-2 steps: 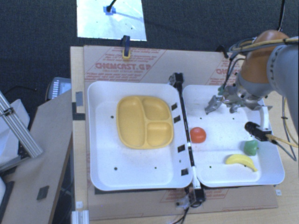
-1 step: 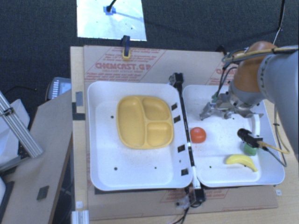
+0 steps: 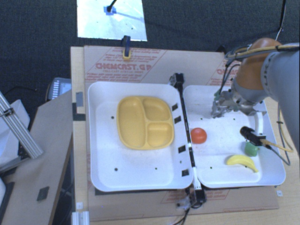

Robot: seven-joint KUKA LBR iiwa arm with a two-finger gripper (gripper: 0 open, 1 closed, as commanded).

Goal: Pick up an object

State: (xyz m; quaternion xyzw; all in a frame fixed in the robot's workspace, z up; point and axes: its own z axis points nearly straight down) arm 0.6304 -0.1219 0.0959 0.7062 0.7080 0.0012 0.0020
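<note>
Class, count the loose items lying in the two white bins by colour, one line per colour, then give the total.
Yellow: 2, the divided plate in the left bin and the banana in the right bin
Red-orange: 1, the round tomato-like item
Green: 1, the small green object
Total: 4

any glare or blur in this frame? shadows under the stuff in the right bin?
Camera view: even, soft light; the bright sheet at top is washed out. Tomato and banana cast faint shadows and look sharp. Gripper is slightly soft; the yellow tray shows mild sheen.
</note>
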